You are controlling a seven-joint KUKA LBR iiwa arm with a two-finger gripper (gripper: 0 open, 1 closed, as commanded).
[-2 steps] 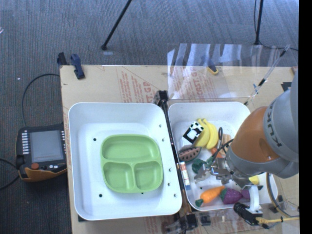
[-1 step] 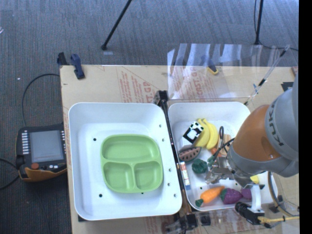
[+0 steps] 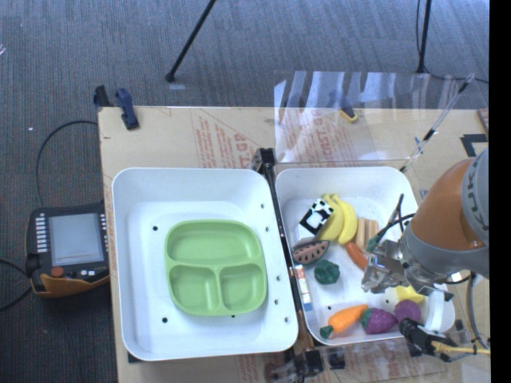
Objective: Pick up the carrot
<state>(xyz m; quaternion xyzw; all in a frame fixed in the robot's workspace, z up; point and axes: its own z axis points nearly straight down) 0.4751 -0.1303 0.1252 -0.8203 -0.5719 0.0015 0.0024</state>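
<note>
The small orange plastic carrot with a green leafy top [image 3: 346, 319] lies on the floor of the right-hand shallow white bin [image 3: 375, 178], near its front wall, just below and left of the claw [image 3: 382, 274]. Beside the carrot sits a purple toy fruit [image 3: 379, 321]. The claw hangs low over the bin's right side, and whether it is spread or clenched cannot be told. Beyond it lie a dark green lump [image 3: 326, 273] and yellow toy bananas [image 3: 342, 218]. The pick looks not yet done: the carrot rests untouched, so descent, grip and lift all remain.
</note>
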